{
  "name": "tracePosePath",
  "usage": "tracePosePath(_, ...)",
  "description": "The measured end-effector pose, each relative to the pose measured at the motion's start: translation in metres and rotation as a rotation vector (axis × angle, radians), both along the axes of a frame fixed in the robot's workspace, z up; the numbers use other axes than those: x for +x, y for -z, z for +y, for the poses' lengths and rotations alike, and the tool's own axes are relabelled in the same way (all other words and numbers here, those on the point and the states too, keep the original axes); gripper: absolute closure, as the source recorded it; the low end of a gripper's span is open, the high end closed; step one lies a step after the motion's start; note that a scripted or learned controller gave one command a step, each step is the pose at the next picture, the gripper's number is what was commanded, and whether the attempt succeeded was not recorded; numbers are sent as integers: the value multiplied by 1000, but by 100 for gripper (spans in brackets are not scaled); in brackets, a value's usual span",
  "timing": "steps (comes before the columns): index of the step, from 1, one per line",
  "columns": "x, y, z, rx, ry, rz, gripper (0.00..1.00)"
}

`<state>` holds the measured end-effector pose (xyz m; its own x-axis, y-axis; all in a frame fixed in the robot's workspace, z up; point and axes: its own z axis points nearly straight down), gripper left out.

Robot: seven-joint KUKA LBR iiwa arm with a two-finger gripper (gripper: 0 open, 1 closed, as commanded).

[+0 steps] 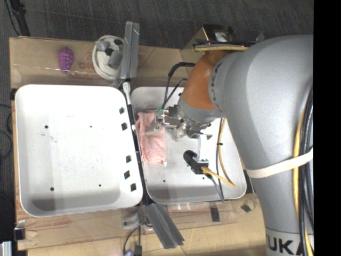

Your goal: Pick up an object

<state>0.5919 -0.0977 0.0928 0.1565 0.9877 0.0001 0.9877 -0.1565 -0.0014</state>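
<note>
A pink cloth (150,138) lies crumpled in the right bin (176,193), against its left wall. My gripper (161,120) hangs low over the cloth's upper right part, at or just above its surface. The wrist and the grey arm cover the right side of this bin. The view from above hides the fingertips, so whether anything sits between them is unclear.
The left bin (69,143) stands beside it, past a central divider (133,143) with black clips. On the bench behind the bins rest a purple grape-like object (65,58) and a white coil (108,56) beside a grey bar (129,49).
</note>
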Motion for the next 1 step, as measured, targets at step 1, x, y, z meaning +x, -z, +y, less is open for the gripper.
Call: tracePosePath(1, -36, -1, -9, 1, 92, -1, 0)
